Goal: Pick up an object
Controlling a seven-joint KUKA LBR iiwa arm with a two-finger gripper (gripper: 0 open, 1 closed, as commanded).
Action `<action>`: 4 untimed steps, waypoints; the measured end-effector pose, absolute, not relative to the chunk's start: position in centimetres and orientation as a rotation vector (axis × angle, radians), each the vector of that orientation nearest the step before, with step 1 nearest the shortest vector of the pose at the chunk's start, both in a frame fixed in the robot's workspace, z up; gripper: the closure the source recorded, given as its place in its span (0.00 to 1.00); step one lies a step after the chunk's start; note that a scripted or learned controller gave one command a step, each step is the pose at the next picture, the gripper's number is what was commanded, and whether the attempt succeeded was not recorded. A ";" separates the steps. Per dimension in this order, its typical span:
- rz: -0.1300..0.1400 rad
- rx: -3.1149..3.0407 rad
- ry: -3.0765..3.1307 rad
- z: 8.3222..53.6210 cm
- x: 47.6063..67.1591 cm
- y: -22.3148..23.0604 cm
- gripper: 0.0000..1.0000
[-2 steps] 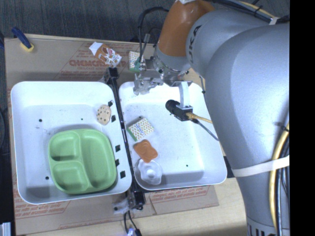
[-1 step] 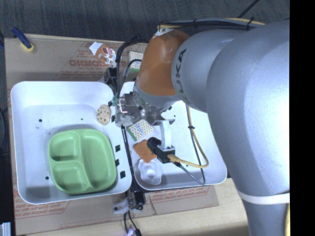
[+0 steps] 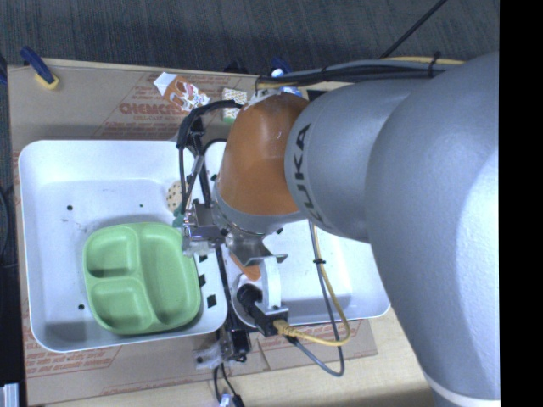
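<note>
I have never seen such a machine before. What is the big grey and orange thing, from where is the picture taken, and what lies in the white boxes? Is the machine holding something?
The big grey shape is a robot arm with an orange band above its wrist. It reaches in from the right side of the picture. The camera is fixed above the bench and looks down at a slant, so the arm covers much of the scene.

Under it, two shallow white bins stand side by side on a cardboard sheet. In the left bin lies a green tray with three compartments. A small spotted object shows at that bin's right wall, partly hidden. The right bin is mostly covered by the arm.

The gripper hangs over the place where the two bins meet. The wrist hides its tips, so I cannot tell whether it holds anything.
</note>
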State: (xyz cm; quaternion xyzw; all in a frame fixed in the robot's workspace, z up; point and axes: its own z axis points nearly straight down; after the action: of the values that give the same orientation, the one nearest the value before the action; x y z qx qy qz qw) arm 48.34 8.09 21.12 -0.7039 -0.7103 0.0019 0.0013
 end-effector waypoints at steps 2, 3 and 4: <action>0.008 -2.200 -2.238 23.2 48.5 8.1 1.00; 0.004 -2.210 -2.232 23.1 47.6 14.4 1.00; 0.003 -2.203 -2.238 24.1 47.6 14.4 1.00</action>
State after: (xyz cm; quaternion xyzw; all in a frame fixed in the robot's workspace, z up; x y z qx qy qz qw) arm 47.64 14.44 24.14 -0.7016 -0.7126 0.0011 0.0005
